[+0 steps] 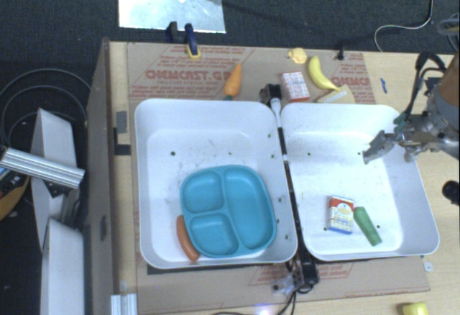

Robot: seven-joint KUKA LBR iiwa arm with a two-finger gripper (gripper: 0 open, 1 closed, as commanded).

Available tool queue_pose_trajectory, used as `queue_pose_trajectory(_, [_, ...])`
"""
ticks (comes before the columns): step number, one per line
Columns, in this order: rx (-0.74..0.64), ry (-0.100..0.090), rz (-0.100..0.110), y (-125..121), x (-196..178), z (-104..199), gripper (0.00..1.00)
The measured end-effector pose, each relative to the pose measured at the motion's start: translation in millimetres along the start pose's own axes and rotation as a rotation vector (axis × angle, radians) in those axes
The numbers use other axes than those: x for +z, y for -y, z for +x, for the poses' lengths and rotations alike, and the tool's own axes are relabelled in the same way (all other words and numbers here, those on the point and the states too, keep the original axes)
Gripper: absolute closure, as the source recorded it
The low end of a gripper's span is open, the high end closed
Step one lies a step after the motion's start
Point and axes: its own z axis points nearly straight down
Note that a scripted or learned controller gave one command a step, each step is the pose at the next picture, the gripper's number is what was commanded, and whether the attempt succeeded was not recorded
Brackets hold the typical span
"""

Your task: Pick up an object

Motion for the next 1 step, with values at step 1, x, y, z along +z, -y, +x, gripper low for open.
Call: queue_pose_trajectory(1, [0.000, -0.003, 0.006, -5.4, 144.5, 22.7, 0.00])
